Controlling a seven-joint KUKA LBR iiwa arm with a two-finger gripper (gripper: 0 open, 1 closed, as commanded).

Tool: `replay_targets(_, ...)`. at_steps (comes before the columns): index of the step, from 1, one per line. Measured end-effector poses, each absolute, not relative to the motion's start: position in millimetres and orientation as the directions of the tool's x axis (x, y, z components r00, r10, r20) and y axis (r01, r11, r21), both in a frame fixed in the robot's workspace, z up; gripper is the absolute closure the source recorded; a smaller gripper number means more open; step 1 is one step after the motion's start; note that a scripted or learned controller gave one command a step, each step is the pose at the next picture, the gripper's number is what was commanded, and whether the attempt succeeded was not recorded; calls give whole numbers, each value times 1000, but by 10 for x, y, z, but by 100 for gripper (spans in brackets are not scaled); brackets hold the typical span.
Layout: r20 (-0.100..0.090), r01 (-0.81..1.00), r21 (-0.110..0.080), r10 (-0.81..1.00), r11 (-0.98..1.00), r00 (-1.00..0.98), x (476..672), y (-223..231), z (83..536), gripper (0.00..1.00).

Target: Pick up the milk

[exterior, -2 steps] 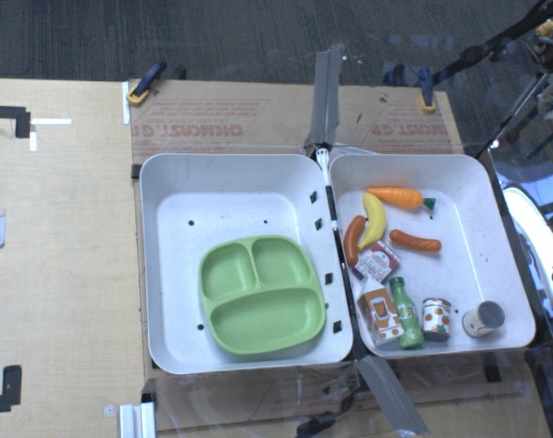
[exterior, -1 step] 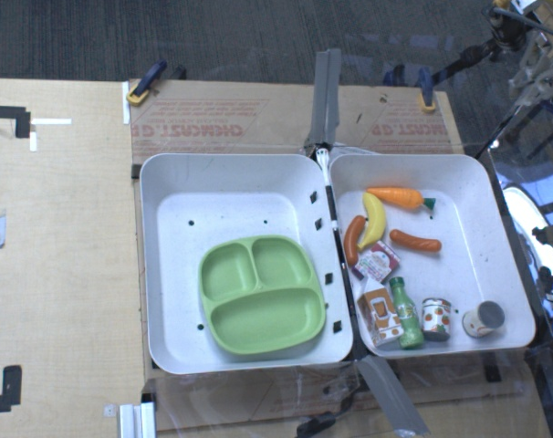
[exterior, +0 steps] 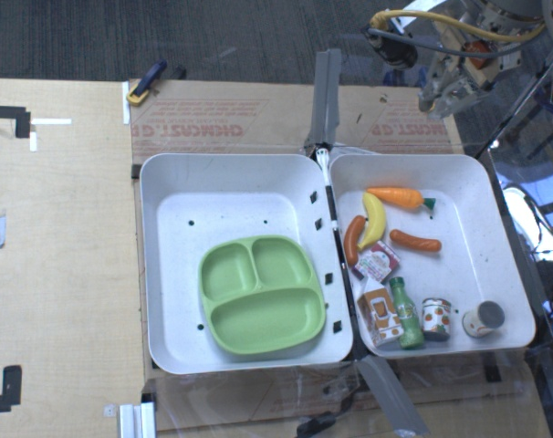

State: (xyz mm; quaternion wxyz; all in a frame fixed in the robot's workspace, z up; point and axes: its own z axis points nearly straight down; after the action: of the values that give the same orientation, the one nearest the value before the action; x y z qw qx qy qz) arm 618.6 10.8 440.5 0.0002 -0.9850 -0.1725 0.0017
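End effector (exterior: 445, 94) up at top right, above the counter (exterior: 57, 272) and beyond the far rim of the right bin (exterior: 505, 235); blurred among cables, so impossible to tell whether open or closed, or whether anything is gripped. Milk carton (exterior: 379, 315) lying near the front left of the right bin, orange-and-white, touching a green bottle (exterior: 404, 316) on its right. Just behind the carton, a small pink-and-white packet (exterior: 377, 265). Further right along the front wall, a small patterned can (exterior: 436, 319) and a grey-topped can (exterior: 483, 318). Toward the back of the same bin: a carrot (exterior: 397, 197), a banana (exterior: 374, 221), a sausage (exterior: 352, 239) hard by the left wall and a second sausage (exterior: 415, 241) toward the middle. In the left bin (exterior: 167, 245), a green divided plate (exterior: 258, 294) with three compartments, set toward the front right.
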Motion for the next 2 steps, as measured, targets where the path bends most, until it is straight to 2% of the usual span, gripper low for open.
replay_targets(1,-3,401,0,401,-916,916,6212,875,4405,100)
replay_targets(2,-6,719,-1,719,-695,695,6033,1828,4067,100)
